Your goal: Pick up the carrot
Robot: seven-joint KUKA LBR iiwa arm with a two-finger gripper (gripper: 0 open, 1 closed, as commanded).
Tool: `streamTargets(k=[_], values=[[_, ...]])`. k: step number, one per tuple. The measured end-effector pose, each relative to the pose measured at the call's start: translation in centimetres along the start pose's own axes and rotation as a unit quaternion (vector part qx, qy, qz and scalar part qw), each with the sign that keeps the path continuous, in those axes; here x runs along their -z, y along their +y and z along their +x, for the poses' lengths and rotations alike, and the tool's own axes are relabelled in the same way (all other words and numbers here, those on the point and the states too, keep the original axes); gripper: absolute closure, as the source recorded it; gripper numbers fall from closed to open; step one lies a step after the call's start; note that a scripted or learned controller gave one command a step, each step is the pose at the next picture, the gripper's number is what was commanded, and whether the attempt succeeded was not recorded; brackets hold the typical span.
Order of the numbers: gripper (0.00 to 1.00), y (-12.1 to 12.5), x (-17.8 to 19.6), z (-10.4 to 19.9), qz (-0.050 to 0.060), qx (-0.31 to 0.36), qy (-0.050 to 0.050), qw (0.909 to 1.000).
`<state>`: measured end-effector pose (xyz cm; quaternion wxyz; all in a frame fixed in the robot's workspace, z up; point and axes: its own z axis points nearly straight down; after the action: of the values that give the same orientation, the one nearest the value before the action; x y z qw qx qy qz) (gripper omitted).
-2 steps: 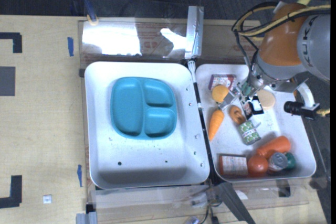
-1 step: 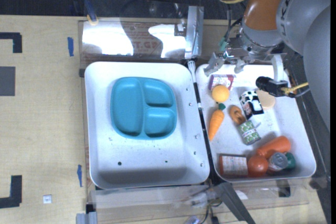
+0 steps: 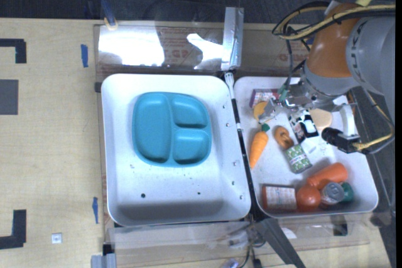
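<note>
The carrot point(image 3: 258, 146), orange with a small green top, lies in the right bin point(image 3: 370, 188) near its left wall, its top pointing away from the camera. My gripper point(image 3: 287, 101) hangs over the far part of that bin, up and to the right of the carrot and apart from it. It sits among small items, and nothing shows as held. The grey arm with its orange band point(image 3: 329, 54) comes in from the right.
Around the carrot lie a yellow piece point(image 3: 259, 110), a purple packet point(image 3: 264, 97), a small brown item point(image 3: 281, 134) and a greenish can point(image 3: 299, 159). A red bottle point(image 3: 286, 197) and an orange bottle point(image 3: 328, 174) lie at the bin's front. The left bin point(image 3: 119, 191) holds a blue divided plate point(image 3: 171, 128).
</note>
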<state>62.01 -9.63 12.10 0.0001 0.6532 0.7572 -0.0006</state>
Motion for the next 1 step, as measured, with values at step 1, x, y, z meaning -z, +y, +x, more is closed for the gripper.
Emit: streamTargets(k=[1], values=[[0.0,-2.46,6.45,6.29,-0.001,-0.259,0.001,0.9659]])
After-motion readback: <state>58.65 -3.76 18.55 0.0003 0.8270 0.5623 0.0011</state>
